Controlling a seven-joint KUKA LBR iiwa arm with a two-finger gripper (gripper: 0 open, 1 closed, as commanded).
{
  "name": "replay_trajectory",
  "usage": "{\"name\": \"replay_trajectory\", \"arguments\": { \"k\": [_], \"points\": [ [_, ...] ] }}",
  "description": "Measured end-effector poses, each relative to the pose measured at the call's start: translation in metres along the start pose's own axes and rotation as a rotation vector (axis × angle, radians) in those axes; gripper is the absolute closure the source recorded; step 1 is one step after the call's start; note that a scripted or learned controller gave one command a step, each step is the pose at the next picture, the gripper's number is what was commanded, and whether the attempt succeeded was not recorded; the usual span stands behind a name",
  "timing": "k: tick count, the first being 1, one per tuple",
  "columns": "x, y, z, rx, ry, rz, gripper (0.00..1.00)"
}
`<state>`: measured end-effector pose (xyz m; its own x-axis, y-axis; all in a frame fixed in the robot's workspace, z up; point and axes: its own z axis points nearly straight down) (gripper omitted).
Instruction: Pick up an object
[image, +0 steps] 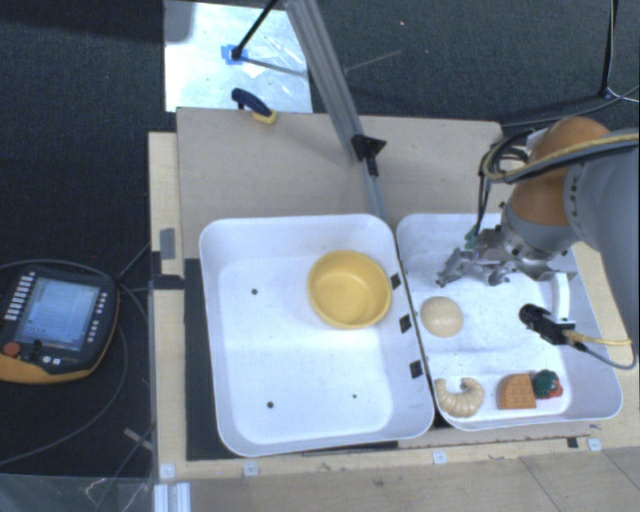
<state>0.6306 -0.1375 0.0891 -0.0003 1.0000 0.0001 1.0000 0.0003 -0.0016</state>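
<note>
My gripper (452, 272) hangs over the upper left part of the right bin (590, 400), pointing down and to the left. Just below it, and apart from it, a cream rounded lump (441, 316) lies on the bin floor. A ridged beige curl (460, 396), an orange waffle-like square (517, 391) and a small red and green piece (546, 383) lie along the bin's near edge. A yellow bowl (349, 288) sits upright in the left bin (290, 390), near its right wall. Nothing is seen held by the gripper.
The grey arm with its orange band (560, 170) reaches in from the right over the right bin's far corner. A black cable plug (540, 321) hangs over the bin's right side. A slanted metal pole (340, 95) crosses the bench behind the bins.
</note>
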Motion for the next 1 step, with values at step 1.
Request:
{"name": "replay_trajectory", "arguments": {
  "k": [1],
  "points": [
    [-0.0002,0.0013,-0.0123,-0.004,-0.001,0.0,1.0]
  ]
}}
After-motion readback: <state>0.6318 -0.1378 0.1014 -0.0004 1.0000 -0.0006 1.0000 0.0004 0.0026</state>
